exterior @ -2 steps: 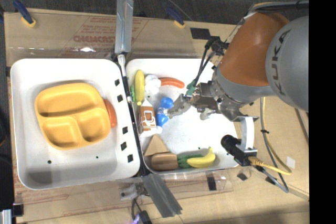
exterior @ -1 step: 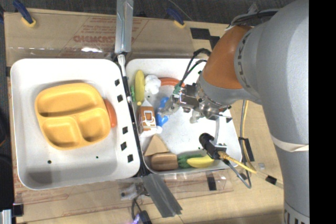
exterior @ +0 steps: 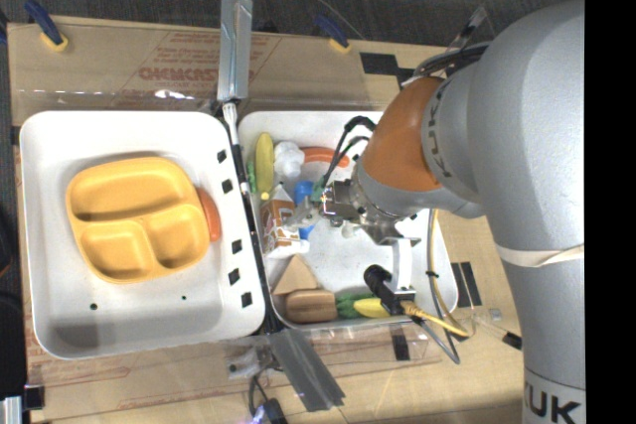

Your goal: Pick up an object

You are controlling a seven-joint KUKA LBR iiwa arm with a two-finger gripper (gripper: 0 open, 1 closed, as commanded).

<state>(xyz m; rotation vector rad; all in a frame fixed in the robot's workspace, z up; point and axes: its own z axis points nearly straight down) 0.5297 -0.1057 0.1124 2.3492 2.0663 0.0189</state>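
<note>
Grey arm (exterior: 527, 114) with orange band, in from three o'clock, bent down into right bin (exterior: 333, 263). Gripper (exterior: 328, 202) low over that bin's middle, pointing toward nine o'clock, mostly masked by wrist; spread or pressed together, cannot tell. Blue piece (exterior: 301, 193) just beside gripper at nine o'clock, touching or apart unclear. White lump (exterior: 288, 156) at eleven o'clock of gripper, near bin's twelve o'clock wall. Yellow banana shape (exterior: 264, 164) lengthwise along bin's nine o'clock wall. Orange strip (exterior: 316, 153) at twelve o'clock of gripper, partly under cables. Brown packet (exterior: 281, 216) at eight o'clock of gripper, just below blue piece, close to nine o'clock wall. Wood block (exterior: 303, 305) in bin's seven o'clock corner, green-and-yellow item (exterior: 358, 306) against its three o'clock end, along six o'clock wall. Left bin (exterior: 60, 333) at nine o'clock of right bin, wall to wall; holds yellow tray (exterior: 134, 218) with three compartments, orange thing (exterior: 211, 216) peeking out at tray's three o'clock edge. Cardboard (exterior: 119, 55) under both bins, blue clamp (exterior: 45, 25) at its eleven o'clock corner.
</note>
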